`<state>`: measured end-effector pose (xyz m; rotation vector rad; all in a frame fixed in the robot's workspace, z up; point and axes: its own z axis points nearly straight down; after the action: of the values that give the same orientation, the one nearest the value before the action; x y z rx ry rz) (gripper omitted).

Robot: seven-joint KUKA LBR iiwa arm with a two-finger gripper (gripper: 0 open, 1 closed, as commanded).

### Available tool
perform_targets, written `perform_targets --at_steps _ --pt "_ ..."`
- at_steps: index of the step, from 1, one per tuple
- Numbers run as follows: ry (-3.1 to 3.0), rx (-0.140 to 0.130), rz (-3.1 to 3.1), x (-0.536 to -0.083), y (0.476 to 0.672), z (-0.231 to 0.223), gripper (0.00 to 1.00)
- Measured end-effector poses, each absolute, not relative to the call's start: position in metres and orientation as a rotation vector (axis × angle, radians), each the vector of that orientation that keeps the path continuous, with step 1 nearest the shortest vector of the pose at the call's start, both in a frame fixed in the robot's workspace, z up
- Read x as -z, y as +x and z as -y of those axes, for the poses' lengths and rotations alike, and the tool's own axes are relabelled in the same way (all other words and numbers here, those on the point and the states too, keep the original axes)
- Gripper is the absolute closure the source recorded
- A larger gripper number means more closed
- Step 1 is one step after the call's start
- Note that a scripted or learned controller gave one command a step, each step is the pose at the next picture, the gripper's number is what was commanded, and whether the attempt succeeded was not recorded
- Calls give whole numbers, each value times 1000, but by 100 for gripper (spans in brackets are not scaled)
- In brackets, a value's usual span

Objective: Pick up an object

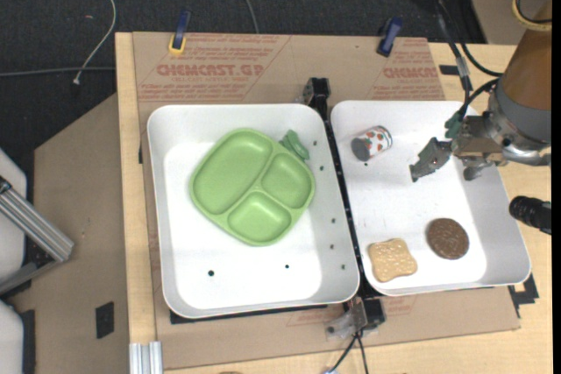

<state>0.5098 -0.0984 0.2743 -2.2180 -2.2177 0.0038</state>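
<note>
Three small things lay in the right bin (504,263), and I use that bin as the landmark for all places here. A small cup (372,143) with a red-dotted pattern lay on its side near the bin's far left corner. A tan cracker (391,259) sat at the near edge, with a round brown cookie (448,238) just beside it toward the bin's middle.

The gripper (429,162) hovered over the upper middle of the bin, between the cup and the bin's right wall, touching none of the three. Nothing sat between its fingers; whether the jaws stood spread or closed I could not tell from this slanted look.

As I judged it, the chief risk was a descent onto bare floor, since the gripper hung over white plastic rather than over any object. The cup, lying on its side, seemed likely to roll away if nudged. The cracker and cookie looked flat and might slip from a pinch.

Left of that bin, the other bin (175,215) held a green divided plate (252,186), well apart and no obstacle.
</note>
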Motion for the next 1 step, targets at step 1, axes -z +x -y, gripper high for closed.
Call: perform_targets --at_steps 1 --pt "-2219 0 2220 -276 511 98 0"
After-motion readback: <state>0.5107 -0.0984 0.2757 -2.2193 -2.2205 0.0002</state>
